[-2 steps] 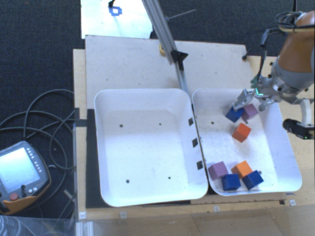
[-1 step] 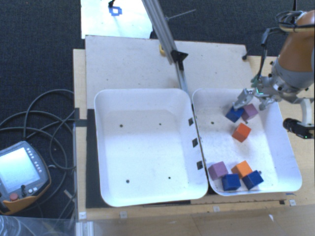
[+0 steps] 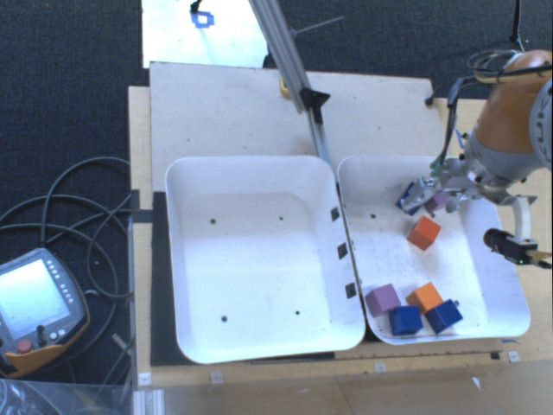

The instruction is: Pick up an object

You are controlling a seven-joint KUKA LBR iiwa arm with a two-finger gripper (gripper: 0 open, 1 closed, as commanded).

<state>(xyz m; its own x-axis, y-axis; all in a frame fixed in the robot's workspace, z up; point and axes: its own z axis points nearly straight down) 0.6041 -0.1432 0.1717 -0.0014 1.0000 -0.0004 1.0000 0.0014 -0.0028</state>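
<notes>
- Gripper (image 3: pixel 429 199) is lowered into the right bin (image 3: pixel 510 318), perhaps on a small block; its opening cannot be told.
- Orange cube (image 3: pixel 423 232) is seen just below it, ungrasped.

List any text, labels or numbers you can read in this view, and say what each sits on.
None can be read.
Teach pendant: its screen is a pale glare and its buttons are too small to read.
Black marks on the wall between the two bins: plain tabs, no characters.
Blocks: plain faces.
</notes>
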